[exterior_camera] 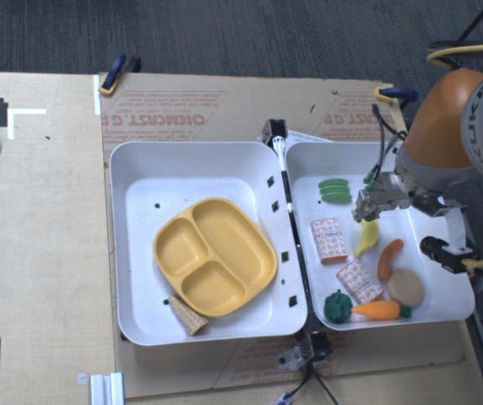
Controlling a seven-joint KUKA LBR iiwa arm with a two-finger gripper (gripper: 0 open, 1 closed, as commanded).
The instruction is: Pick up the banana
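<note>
The arm (pixel 444 133) reaches in from the right, its orange band above the right bin (pixel 453 306); the end effector (pixel 370 213) hangs low inside that bin, directly over the upper end of the banana (pixel 366 239); whether it is spread or pressed together cannot be told from this slanted look down, since the dark metal body covers the tips, and nothing can be seen pinched between them. The banana lies on the bin floor near the middle, yellow and slightly curved, running roughly up and down the view, its top end tucked under the end effector; just to its left sits a small pink carton (pixel 329 240), and below that a second patterned carton (pixel 359 280), tilted; to the right of the banana lies a reddish sausage (pixel 388 259), close beside it but apart; under the sausage rests a round beige bun (pixel 405 288). Along the near wall of the bin lie a carrot (pixel 377 310) and, at its left tip, a piece of broccoli (pixel 337 307); toward the far side of the bin, left of the end effector, sits a green pea pod (pixel 335 191). The left bin (pixel 132 243) holds a yellow divided plate (pixel 214 256), set at a slant, with a brown slice of bread (pixel 187 315) poking out from under its lower edge; both bins sit side by side on a sheet of cardboard (pixel 174 112) on the bench (pixel 30 243).
</note>
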